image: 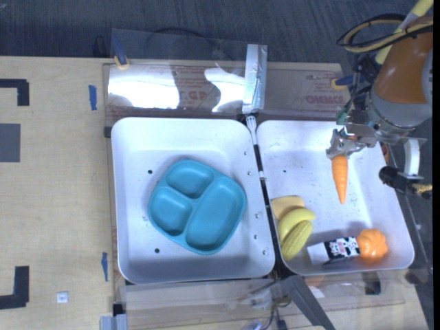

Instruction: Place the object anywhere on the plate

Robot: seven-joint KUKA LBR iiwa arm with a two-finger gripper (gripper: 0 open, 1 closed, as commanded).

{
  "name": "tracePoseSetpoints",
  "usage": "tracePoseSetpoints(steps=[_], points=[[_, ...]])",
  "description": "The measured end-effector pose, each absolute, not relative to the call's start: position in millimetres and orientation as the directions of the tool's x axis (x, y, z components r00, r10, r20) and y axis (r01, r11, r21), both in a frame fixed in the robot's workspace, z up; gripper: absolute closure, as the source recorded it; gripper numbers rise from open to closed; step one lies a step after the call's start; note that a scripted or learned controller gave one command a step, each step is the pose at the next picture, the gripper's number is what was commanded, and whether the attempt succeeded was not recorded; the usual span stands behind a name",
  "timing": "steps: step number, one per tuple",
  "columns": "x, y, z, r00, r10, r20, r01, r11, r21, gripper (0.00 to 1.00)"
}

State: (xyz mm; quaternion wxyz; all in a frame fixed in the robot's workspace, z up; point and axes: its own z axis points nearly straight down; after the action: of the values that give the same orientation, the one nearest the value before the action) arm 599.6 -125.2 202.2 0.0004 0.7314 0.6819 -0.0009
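On the bench, the gripper pinches the carrot by its top; carry it level, well clear of the bin walls, over the blue plate.

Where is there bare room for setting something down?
Free: all three wells of the plate; the left bin floor around it; the right bin between its top rim and the carrot held in the claw. Crowded: its lower edge, with bananas, bottle and orange.
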Motion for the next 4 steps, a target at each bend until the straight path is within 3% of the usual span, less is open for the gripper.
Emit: tracePoseSetpoints(steps=[1,2,3,4], points=[[625.2,-104,149,-0.094,0.996,0.002,0.996,0.094,-0.005,1.0],[626.0,-58,185,0.254,0.967,0.0,0.967,-0.254,0.003,1.0],[557.1,12,184,0.341,0.94,0.001,0.94,-0.341,-0.005,1.0],[557.0,10,184,0.344,0.939,0.0,0.939,-0.344,-0.004,0.0]])
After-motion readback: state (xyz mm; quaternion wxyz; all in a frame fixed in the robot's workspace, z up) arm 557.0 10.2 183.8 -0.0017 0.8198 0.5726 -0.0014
